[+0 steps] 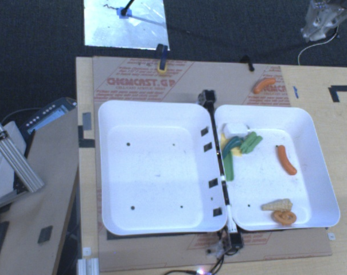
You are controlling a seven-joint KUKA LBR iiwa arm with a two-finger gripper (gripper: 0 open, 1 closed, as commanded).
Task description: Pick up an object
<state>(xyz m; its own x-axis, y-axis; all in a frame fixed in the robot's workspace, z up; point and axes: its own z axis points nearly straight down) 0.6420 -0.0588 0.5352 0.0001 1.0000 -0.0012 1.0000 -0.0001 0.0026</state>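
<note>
The right bin (316,153) holds several small toy foods. A green pod (251,142), a second green piece (227,164), a yellow piece (235,149) and a white block (235,129) are bunched at its far left corner. An orange sausage (286,159) lies mid-bin. A tan cone (276,205) and an orange pretzel (284,217) lie by the near wall. My gripper (319,23) hangs at the top right, well beyond the bench's far edge and away from both bins, with nothing seen in it.
The left bin (156,171) adjoins the right one along a clipped divider (218,159). Another orange sausage (264,85) lies on the cardboard behind the right bin. A silver sheet (125,16) lies far back, and a metal rail (12,159) stands at left.
</note>
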